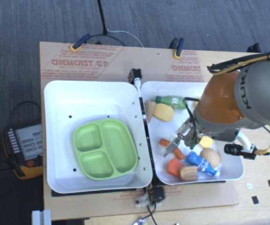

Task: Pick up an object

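One carrot [166,143] beneath tool [175,146]

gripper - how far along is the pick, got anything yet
Done: the arm has reached into the right bin, and the gripper sits low among the items by the carrot. In hand: nothing visibly held. Left: close on an object and lift it; the blue bottle and others lie in the bin.

Left bin [60,102]: a three-compartment tray [106,148] is held near its front right
Right bin [233,170]: set just beside the left bin, on its right
Rear of right bin: a bottle [168,100] is laid behind a rounded item [163,112]
Front of right bin: several small items [194,165] are clustered
Arm [228,102]: extended over the right bin from the right
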### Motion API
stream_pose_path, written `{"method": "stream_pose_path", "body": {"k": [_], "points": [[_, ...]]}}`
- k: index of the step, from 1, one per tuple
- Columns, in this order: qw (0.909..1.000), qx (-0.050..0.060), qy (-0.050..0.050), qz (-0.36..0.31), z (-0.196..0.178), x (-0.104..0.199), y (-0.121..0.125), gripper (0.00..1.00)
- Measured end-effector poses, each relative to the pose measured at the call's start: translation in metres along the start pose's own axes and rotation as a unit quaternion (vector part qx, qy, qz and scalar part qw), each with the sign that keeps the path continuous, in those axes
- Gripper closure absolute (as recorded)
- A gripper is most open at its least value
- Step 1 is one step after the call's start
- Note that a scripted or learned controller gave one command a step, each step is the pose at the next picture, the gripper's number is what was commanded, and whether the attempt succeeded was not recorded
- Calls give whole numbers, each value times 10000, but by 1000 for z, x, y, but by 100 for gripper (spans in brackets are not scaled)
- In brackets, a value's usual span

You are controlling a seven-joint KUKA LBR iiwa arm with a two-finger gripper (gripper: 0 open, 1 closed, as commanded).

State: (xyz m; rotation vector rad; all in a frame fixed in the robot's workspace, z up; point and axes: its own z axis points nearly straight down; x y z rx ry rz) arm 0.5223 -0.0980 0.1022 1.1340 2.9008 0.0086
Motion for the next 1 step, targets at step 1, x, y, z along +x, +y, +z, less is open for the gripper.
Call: {"method": "stream_pose_path", "body": {"k": [1], "points": [[9988, 16, 41, 490, 11, 6, -3, 0]]}}
